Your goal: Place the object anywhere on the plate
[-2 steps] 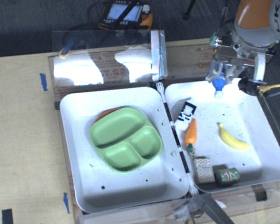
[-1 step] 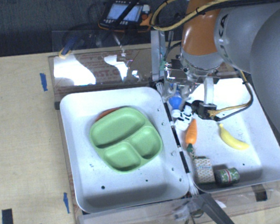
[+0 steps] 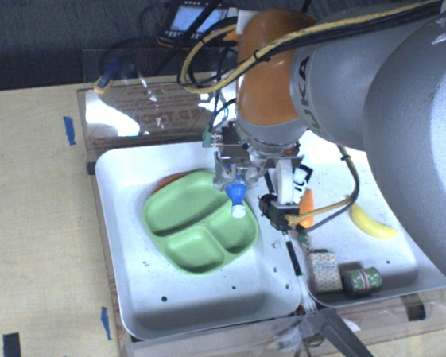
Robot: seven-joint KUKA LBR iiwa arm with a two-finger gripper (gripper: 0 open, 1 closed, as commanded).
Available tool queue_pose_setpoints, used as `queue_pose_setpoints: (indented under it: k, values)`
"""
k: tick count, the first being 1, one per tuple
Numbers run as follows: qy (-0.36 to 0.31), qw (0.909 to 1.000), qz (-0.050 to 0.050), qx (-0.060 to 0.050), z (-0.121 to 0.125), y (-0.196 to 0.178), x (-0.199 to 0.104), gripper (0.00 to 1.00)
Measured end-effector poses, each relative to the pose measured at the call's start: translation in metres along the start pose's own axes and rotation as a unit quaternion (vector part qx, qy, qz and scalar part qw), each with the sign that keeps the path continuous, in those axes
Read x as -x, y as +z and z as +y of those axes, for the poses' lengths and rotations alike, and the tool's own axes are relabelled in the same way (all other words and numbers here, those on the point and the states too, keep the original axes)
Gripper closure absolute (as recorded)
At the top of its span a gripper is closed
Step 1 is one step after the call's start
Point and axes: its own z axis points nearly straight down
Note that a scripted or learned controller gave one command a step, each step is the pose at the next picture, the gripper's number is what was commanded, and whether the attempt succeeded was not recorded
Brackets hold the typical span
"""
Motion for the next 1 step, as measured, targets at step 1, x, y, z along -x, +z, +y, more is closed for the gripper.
queue_pose_setpoints:
  k: [1]
  values:
    - [0.000,1.0000,0.000,0.000,0.0001,-0.0001,0.0002,0.00]
